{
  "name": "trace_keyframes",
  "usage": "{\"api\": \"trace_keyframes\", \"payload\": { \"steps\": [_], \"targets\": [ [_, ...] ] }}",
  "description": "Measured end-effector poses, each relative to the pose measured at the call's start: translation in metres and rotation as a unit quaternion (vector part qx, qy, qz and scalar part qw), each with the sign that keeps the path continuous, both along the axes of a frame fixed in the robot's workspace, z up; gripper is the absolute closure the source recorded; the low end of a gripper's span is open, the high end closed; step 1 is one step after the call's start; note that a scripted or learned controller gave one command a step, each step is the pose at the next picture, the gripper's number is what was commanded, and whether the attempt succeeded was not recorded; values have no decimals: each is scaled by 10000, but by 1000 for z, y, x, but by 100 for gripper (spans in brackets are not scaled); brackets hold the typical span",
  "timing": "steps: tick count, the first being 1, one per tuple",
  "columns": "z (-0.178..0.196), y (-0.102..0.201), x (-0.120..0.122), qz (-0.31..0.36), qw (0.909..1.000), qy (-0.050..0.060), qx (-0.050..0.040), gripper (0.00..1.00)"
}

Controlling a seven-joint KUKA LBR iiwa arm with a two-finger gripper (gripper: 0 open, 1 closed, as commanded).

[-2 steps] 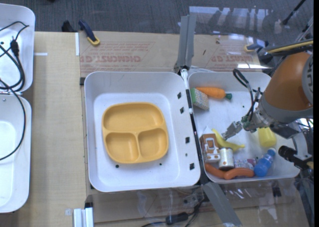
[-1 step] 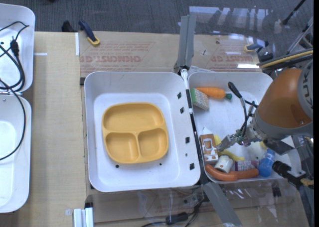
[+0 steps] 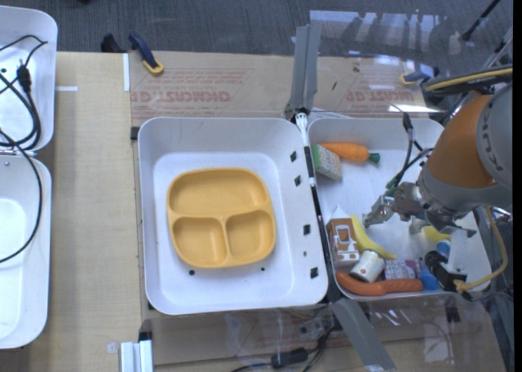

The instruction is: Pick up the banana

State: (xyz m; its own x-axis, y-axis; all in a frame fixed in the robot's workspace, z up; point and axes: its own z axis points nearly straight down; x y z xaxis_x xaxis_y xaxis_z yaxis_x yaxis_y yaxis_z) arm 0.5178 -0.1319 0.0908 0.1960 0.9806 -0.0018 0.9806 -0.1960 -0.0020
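I count two white bins side by side on the bench: the left bin [image 3: 155,223] and the right bin [image 3: 359,130]. In the left one I see a single yellow divided tray [image 3: 220,215] with three compartments, lying flat near the middle.

The right bin holds a crowd. I count one carrot [image 3: 347,152] near its upper edge, with a small boxy item [image 3: 329,164] just beside it on the left. Toward the lower part there is one banana [image 3: 364,236], one brownish carton [image 3: 342,241] just left of it, one small pale cylinder [image 3: 369,266] below it, and one long orange-red piece, sausage-like, [image 3: 379,285] along the bottom wall. At the lower right of the bin I see something blue [image 3: 431,274] and a bit of yellow [image 3: 435,234], both partly covered by the arm, and I cannot make out what they are.

The banana lies in the lower middle of the right bin, curving down toward the right, its upper end beside the carton. The gripper [image 3: 382,211] hangs just above and to the right of it, close to the banana's upper end, but I see nothing between its fingers. Whether the jaws are apart or together I cannot tell; they are small and blurred against the white floor.

The arm's grey and orange body [image 3: 465,158] covers the bin's right side and is cut off by the frame.
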Motion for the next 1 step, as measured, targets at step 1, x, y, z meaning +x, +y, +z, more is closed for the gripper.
{"api": "trace_keyframes", "payload": {
  "steps": [1],
  "targets": [
    [8, 0, 0, 9, 10000, 11, -4, 100]
  ]
}}
